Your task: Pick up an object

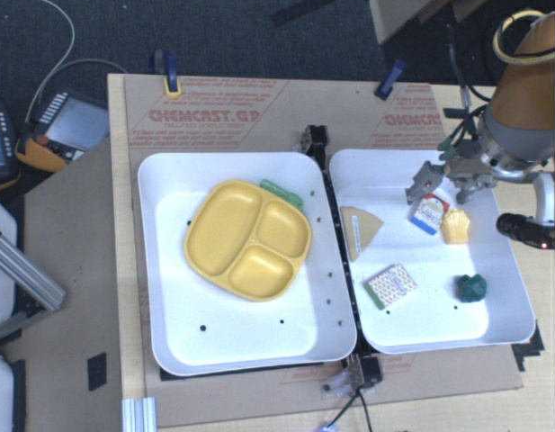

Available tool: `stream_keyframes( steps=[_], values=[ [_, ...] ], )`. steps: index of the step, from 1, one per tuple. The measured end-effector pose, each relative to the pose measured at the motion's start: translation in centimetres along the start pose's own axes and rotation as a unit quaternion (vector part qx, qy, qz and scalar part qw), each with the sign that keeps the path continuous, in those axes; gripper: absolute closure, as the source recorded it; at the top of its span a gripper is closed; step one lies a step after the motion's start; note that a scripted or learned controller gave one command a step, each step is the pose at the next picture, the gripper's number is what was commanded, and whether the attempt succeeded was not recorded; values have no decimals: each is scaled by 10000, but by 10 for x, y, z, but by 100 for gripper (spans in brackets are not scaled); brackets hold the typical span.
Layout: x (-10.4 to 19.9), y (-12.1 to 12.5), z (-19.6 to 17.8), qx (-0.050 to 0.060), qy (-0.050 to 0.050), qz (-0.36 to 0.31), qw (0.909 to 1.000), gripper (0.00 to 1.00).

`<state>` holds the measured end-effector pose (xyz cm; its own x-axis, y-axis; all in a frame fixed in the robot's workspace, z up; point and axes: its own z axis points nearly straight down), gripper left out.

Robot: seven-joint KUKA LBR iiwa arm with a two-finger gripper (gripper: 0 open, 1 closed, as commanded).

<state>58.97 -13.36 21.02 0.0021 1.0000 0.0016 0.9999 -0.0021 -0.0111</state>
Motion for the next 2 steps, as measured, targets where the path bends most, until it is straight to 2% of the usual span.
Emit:
stream_keyframes(
  steps=[1,2],
  values=[
    [0,3,-6,-57,-9,-12,10000,0],
    [2,-6,55,-15,0,-8,10000,0]
  ],
)
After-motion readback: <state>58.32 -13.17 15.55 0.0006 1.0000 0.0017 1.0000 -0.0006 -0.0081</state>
